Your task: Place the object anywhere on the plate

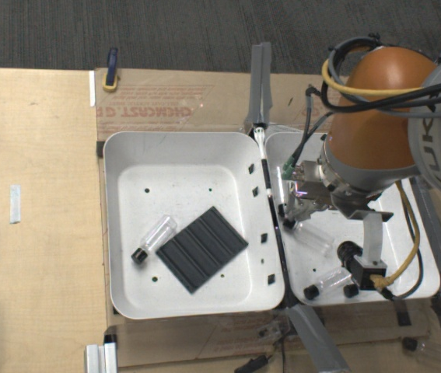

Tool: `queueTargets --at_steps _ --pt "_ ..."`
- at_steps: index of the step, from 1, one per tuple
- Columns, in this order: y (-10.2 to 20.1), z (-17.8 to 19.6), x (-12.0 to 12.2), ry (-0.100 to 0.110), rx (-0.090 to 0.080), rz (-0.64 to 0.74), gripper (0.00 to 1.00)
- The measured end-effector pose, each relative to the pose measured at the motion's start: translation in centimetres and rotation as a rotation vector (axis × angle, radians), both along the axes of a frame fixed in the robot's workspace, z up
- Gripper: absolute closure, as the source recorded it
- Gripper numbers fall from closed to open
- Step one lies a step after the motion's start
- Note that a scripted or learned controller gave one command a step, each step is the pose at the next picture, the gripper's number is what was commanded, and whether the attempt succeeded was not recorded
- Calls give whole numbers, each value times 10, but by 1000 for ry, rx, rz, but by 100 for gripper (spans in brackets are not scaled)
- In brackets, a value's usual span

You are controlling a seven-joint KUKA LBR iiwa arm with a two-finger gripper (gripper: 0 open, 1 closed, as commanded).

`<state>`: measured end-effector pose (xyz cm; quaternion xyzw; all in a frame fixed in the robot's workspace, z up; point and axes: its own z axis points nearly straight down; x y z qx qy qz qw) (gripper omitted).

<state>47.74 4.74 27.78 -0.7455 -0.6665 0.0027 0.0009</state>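
Arm (376,123) hangs over the right bin (414,282); its gripper's (292,208) grip cannot be told. Judged step: picking. Next, carry a clear tube (325,280) to the dark ridged plate (202,249), left of the bin divider (271,208).

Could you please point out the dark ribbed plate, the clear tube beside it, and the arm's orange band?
Dark ribbed plate (203,249): camera view, middle of its ribbed top.
Clear tube (155,236): camera view, its transparent body, above the black cap.
Orange band (376,107): camera view, its rounded top.

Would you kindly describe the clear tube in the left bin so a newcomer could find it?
Look in the left bin. Toward its lower left, a clear tube lies slanted, touching the upper-left edge of the dark ribbed plate. It is transparent with a black cap.
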Motion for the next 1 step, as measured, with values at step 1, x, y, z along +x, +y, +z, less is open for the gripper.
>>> queueTargets --at_steps 1 --pt "38 -59 18 1 2 263 100"
